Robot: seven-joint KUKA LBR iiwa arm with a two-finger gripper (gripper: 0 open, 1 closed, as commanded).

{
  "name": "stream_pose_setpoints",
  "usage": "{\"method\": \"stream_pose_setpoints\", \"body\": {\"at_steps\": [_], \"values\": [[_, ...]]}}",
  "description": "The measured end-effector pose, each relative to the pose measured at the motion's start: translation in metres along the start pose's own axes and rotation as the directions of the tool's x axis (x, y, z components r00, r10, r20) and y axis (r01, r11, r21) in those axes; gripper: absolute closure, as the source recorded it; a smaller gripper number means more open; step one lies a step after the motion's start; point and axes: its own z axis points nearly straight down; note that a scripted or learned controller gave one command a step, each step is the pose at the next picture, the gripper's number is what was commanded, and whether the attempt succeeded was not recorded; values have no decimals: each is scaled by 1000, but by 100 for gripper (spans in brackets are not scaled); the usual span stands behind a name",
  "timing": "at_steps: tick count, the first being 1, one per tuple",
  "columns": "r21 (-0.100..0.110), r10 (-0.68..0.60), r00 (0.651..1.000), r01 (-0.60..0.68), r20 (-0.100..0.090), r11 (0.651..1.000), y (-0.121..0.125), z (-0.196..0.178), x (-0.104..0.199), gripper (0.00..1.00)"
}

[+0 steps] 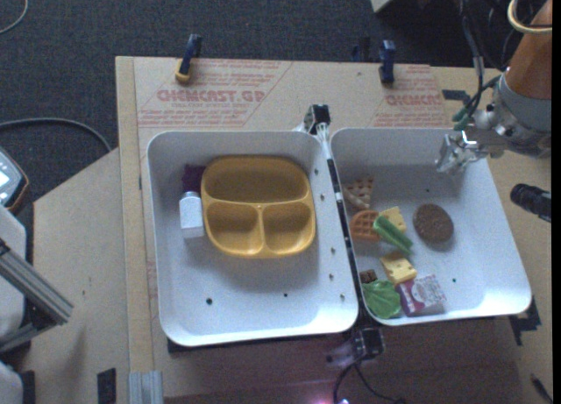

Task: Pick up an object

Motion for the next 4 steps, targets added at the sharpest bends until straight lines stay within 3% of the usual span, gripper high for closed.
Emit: {"method": "stream_pose_setpoints", "body": {"at_steps": [3,4], "values": [[2,0,1000,0,-1,1000,-75,4,126,100],[1,2,1000,-2,1,1000,-85,7,137,100]]}}
